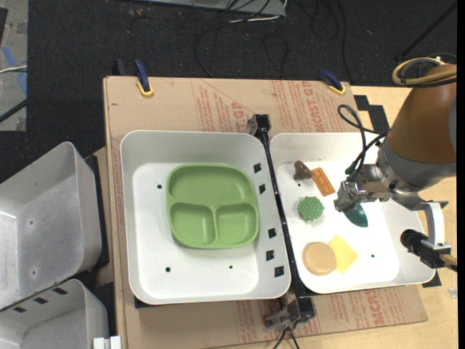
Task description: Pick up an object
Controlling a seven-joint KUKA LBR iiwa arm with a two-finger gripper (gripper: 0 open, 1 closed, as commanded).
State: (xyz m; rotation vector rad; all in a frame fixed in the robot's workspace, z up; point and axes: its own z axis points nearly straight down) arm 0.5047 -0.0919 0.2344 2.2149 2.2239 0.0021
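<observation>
my end effector (354, 201) hangs low over the right bin (378, 278), reaching in from the right side, with my grey wrist and the orange band of my arm (429, 122) above it. right at its tip lies a dark teal, leaf-shaped object (357, 214), and the end effector looks to be touching it or just over it; i cannot tell whether it sits between the fingers, nor whether the end effector is spread or pressed together, since the wrist and cables hide the tips. the rest of the right bin's things lie to the left and below: a green bumpy ball (311, 209) just left of the teal piece, an orange block (322, 181) above the ball, and a small brown piece (301, 170) touching the block's upper left end. nearer the front wall sits a tan round disc (318, 257), with a yellow flat square (344, 252) tucked against its right side, partly under it. the left bin (145, 271) holds a light green divided plate (213, 206) with three compartments, lying flat near its middle. both bins rest side by side on the cardboard-covered surface (203, 97), with a black divider strip between them.
</observation>
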